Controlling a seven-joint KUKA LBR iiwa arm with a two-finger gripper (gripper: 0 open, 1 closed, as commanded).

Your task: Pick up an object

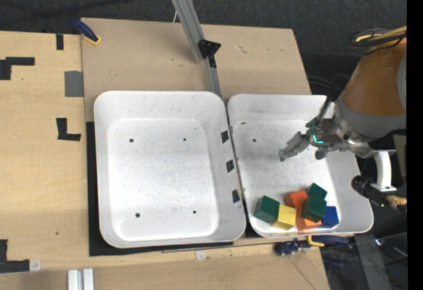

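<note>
The grey two-finger end effector (291, 150) is hovering, fingers spread and gripping nothing, above the right shallow white bin (264, 113); the colourful blocks (297, 208) are lying ungrasped, pickup pending.

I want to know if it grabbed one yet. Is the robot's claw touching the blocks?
Apart. In the camera view, the gripper hangs over bare white bin floor, with a clear stretch of floor between it and the blocks piled in the near corner.

Green block (267, 209), yellow block (286, 216), orange block (297, 199), blue block (330, 216), white speckled bins (162, 105).
</note>
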